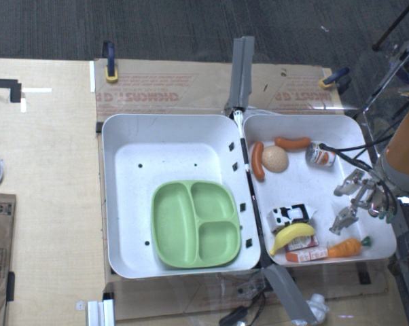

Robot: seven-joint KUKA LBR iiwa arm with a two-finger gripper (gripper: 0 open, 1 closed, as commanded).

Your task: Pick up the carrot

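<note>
The carrot (345, 248) lies at the near edge of the right bin (306, 123), its orange body pointing toward the banana (292, 236) and its green tip toward the bin's outer corner. Just beside the carrot, on the banana's side, sits a small red and white box (306, 255), touching the banana's underside. Behind the banana stands a black and white carton (290, 215). The claw (350, 206) hangs just above and behind the carrot, fingers spread apart with nothing between them, not touching it. Farther from the carrot, near the bin's far wall, are a beige ball (274, 159), a sausage (258, 161) upright along the divider, a second sausage (292, 142) and a small can (321, 155). Well apart from the carrot, the left bin (123, 182) holds a green divided plate (196, 223).
</note>
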